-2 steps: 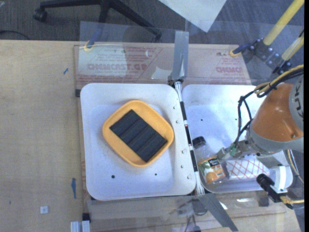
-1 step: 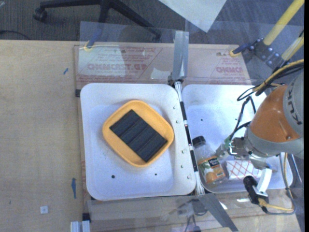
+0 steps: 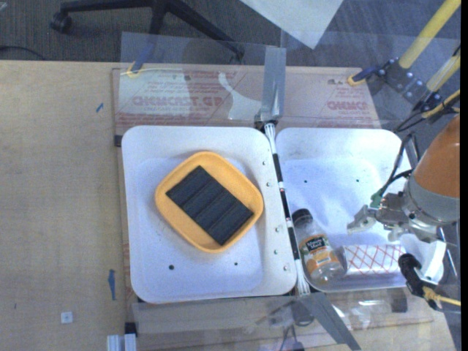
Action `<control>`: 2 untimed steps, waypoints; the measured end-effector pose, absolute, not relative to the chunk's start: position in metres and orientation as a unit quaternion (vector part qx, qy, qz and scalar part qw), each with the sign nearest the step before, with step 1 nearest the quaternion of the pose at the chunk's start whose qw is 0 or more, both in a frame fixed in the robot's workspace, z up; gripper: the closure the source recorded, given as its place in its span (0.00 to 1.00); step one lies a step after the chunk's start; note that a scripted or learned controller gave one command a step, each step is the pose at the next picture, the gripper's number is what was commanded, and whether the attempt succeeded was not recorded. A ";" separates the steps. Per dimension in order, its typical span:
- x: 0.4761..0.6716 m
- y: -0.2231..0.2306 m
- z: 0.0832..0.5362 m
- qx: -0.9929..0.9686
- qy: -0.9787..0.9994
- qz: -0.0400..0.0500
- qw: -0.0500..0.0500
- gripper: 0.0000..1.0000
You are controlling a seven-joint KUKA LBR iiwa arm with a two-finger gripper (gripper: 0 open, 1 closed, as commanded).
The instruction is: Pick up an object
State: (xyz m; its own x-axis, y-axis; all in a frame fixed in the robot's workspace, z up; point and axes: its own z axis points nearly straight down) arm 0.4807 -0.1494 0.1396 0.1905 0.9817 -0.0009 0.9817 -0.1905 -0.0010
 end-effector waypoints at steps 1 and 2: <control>0.498 -0.104 0.089 -0.739 -0.674 -0.001 -0.006 0.00; 0.576 -0.095 0.089 -0.749 -0.663 -0.003 -0.004 0.00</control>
State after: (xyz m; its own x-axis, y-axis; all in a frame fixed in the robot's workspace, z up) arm 0.5758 -0.0950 0.0886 0.1210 0.9927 -0.0009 0.9926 -0.1210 0.0091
